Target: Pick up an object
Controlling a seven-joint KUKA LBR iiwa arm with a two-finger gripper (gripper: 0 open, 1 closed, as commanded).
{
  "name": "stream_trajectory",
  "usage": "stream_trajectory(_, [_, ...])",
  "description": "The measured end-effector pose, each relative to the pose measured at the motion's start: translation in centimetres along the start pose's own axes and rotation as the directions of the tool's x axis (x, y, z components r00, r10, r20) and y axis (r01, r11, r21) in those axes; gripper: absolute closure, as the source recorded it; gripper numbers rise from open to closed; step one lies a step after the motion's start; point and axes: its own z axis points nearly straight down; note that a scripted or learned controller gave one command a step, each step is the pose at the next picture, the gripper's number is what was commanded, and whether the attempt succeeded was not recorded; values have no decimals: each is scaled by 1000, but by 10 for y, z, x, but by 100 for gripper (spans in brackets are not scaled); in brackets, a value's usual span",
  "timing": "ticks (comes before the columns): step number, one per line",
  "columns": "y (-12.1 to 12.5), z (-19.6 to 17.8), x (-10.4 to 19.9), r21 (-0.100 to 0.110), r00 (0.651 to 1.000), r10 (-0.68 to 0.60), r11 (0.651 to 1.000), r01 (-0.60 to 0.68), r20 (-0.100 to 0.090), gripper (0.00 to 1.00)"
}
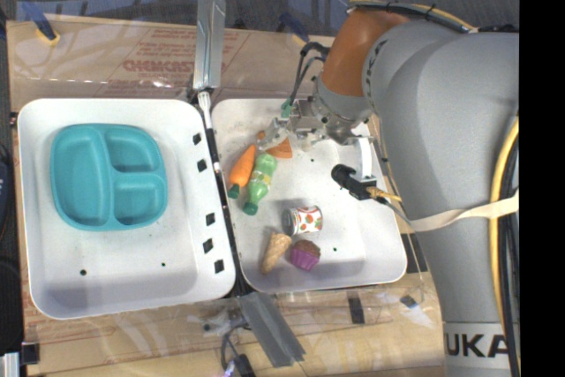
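Down at the back of the right bin (375,236), the gripper (287,126) hung low over the floor, and whether it was released or clenched, I could not tell: the wrist hid too much. Nothing showed in its grasp. Just beside it, on the near side, lay a small orange piece (280,150), the likeliest pick by my reckoning. A toy carrot (241,171) lay a little further out, with a green bottle (257,184) touching its flank. Well apart from those, toward the front of the bin, sat a small printed can (305,220) and below it a cone (274,252), tight against a purple cupcake (305,256).

To do the step well, I judged, the gripper wanted to centre over that orange piece and drop straight down. It should keep clear of the carrot's top end, which lay near enough to get nudged. A low, flat piece like that looked apt to slip away, so a close right at the bin floor seemed wise.

And the count: six things in the right bin, one of each kind. One teal divided plate (62,190) sat alone in the left bin (132,274). Two bins, one grey arm (441,101).
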Motion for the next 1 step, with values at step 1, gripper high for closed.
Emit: stream_trajectory(1, [1, -13, 2, -1, 1000, -7, 1000, 7, 0, 100])
